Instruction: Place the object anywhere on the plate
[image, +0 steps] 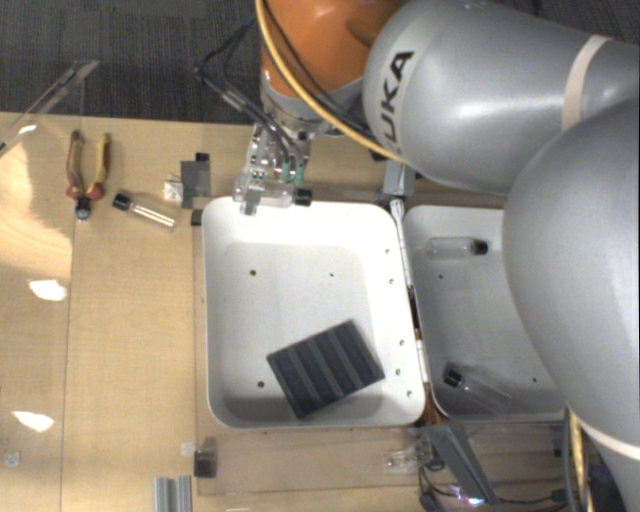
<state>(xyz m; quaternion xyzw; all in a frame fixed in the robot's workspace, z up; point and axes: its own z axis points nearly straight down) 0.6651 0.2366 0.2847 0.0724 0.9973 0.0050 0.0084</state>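
The gripper (268, 185) is seen over the far rim of the left bin (230, 300), its jaw state undeterminable, while 1 dark ribbed plate (325, 367) is seen inside.

I see the left bin (225, 300) mostly bare, its far and middle floor open, with only the dark ridged slab (325, 368) lying tilted near its front wall. My arm (500, 100) overhangs the right bin (480, 300), where clear tubes (455, 246) lie. Pliers (87, 170) sit on the counter (120, 340), well left.
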